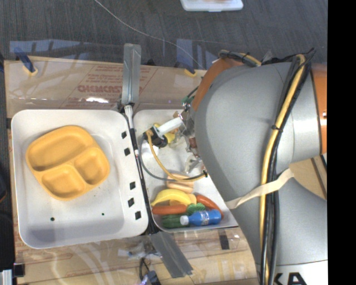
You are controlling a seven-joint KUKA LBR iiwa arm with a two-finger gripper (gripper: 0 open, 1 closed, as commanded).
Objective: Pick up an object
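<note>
The right bin (146, 167) holds a heap of toy food at its near end: a yellow banana (172, 196), an orange carrot (169, 210), a red piece (208, 201), a green piece (196, 209) and a small blue-and-white bottle (201, 218). The grey arm (250, 139) covers most of this bin from the right. My gripper (191, 146) reaches down into the bin's far half, with cables and a yellow hose around it. I see nothing between its fingers, and the arm hides their state.
The left bin (33, 222) holds a yellow three-compartment tray (68, 161). A metal divider (131, 78) with black clips runs between the bins. Cardboard lies under both bins. A white object (211, 4) lies at the top edge.
</note>
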